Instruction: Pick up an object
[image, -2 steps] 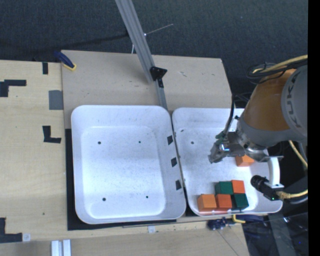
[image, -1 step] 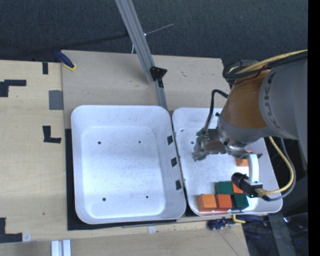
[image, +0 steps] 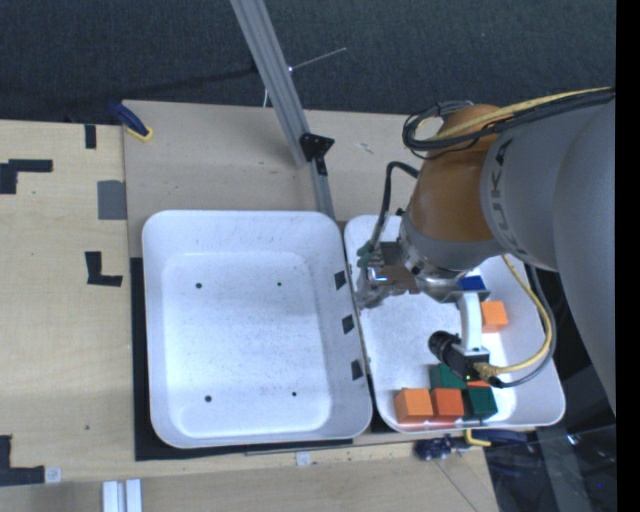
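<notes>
My gripper (image: 373, 284) hangs low over the left part of the right white bin (image: 535, 405), close to the wall it shares with the other bin. The arm's orange wrist band sits just above it and hides the bin's back part. Along the bin's front edge lie two orange blocks (image: 413, 403) (image: 449, 402) and a green block (image: 481, 401), with a darker green piece (image: 444, 377) behind them. A third orange block (image: 494, 316) and a blue block (image: 473, 284) lie toward the right wall. Nothing visible sits under the gripper.
The left white bin (image: 160, 330) stands beside the right one, on a wooden bench. A grey metal pole (image: 283, 90) slants down from the top to the bins' back edge. A blue and yellow object (image: 131, 119) lies at the bench's far left corner.
</notes>
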